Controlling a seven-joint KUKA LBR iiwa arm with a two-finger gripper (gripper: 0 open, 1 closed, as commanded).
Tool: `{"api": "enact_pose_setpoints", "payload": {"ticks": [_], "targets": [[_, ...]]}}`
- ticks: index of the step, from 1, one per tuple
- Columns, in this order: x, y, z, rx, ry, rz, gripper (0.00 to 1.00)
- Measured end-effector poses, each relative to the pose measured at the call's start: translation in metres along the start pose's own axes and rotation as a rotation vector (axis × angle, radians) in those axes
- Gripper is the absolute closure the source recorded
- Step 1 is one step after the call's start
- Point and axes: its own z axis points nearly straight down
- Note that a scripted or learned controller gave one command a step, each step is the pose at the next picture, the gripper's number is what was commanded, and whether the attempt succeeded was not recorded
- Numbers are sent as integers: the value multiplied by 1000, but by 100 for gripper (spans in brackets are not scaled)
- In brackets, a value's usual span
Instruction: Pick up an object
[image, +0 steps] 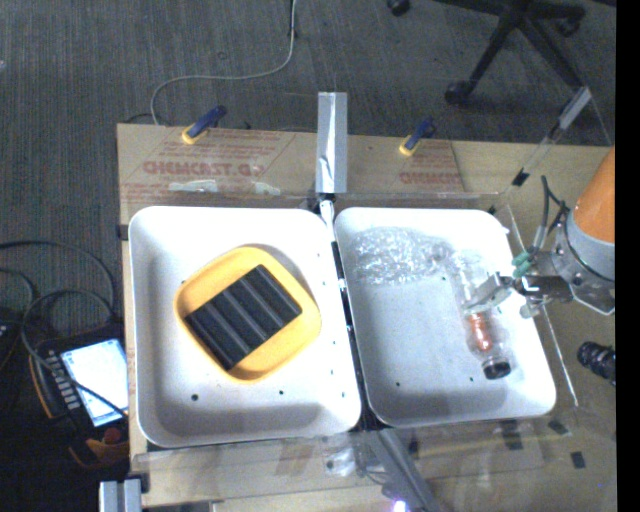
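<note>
Overhead slanted view of the bench (160, 160) carrying 2 shallow white bins side by side. The left bin (150, 250) is holding 1 yellow tray with a black ribbed insert (248, 312), lying flat near its centre. The right bin (400, 400) is holding 1 small clear bottle with a dark cap (484, 340), lying on its side toward the right wall with the cap pointing to the near edge, and a patch of crinkled clear film (400, 255) in the far half.

The arm is reaching in over the right rim, and the gripper (505, 285) is hovering just beyond the bottle's far end, near it but apparently not touching. Whether the gripper is apart or together cannot be told at this resolution, and nothing is showing between its tips.

Judged step: approach to the bottle. To do it well, the gripper should be centring over the bottle's body rather than its end, closing across the narrow width, not along the length. The bottle is likely to roll, so a straight, slow descent is advisable. The nearby bin wall is limiting clearance on the right, and the film should be avoided.
</note>
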Motion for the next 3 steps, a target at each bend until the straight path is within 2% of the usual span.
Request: {"api": "enact_pose_setpoints", "payload": {"ticks": [1,2,3], "targets": [[-36,30,130,-1,-3,-26,0],[-43,38,171,-20,-5,-31,0],[-42,38,162,-21,-4,-32,100]]}}
